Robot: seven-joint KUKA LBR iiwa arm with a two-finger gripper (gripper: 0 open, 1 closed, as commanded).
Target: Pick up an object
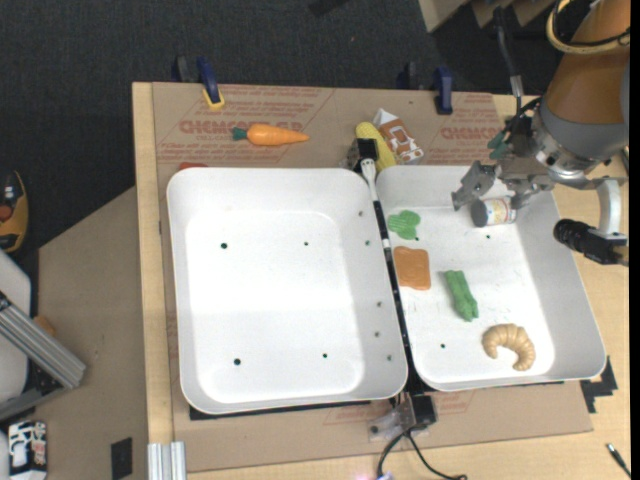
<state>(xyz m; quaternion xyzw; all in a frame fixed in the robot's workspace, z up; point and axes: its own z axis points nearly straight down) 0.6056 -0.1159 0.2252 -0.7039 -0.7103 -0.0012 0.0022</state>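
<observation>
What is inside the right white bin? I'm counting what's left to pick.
The right white bin holds a green leafy piece, an orange slab, a green pickle-like piece, a tan croissant and a small pale cylinder, partly covered by the claw.

Landmark: right bin (560, 298). Gripper (492, 200) hangs over its far end, with a small pale cylinder (494, 212) just under it; whether it is held cannot be told. In the bin: green leafy piece (404, 224) near the left wall, orange block (412, 268) just nearer the camera, green pickle-like piece (461, 294) mid-bin, croissant (510, 345) at the near end. Left bin (190, 268) abuts its left side. Beyond the far-left corner: banana (369, 140), small carton (399, 139); carrot (272, 135) further left.
</observation>
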